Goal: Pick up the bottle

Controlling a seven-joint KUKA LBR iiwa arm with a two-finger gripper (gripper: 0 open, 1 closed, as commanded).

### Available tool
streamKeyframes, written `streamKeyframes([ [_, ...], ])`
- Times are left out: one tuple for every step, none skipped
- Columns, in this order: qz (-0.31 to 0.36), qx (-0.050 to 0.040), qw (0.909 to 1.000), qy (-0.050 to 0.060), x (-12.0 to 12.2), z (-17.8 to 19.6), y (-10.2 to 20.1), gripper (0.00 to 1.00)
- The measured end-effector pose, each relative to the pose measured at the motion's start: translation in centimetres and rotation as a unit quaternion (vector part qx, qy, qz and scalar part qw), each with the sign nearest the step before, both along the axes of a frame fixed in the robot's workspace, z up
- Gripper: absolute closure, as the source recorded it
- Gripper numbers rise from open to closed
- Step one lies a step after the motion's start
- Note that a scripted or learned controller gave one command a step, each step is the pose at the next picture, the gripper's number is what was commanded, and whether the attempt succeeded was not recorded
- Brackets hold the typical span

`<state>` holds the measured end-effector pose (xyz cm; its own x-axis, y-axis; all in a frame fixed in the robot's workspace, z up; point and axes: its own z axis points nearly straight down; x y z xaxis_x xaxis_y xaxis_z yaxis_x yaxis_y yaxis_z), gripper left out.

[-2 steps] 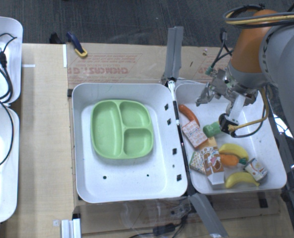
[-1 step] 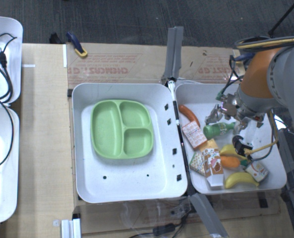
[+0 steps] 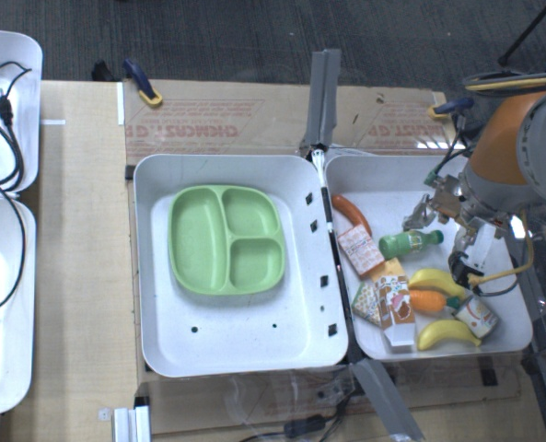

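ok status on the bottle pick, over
Gripper low in right bin, beside the bottle cap. Green bottle lying flat, ungrasped. Bananas, carrot, cartons crowd below.

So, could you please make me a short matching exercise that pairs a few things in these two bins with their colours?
Things:
1. divided plate
2. bottle
3. carrot
4. bananas

Colours:
A. orange
B. yellow
C. pale green
D. bright green with a white cap

Pairs: 1-C, 2-D, 3-A, 4-B
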<state>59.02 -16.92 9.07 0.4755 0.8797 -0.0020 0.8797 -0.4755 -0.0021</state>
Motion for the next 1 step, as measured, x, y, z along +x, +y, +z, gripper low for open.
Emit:
streamKeyframes([
  [-0.001, 0.0001, 1.0, 0.0, 0.02, 0.9, -0.04, 1.0],
])
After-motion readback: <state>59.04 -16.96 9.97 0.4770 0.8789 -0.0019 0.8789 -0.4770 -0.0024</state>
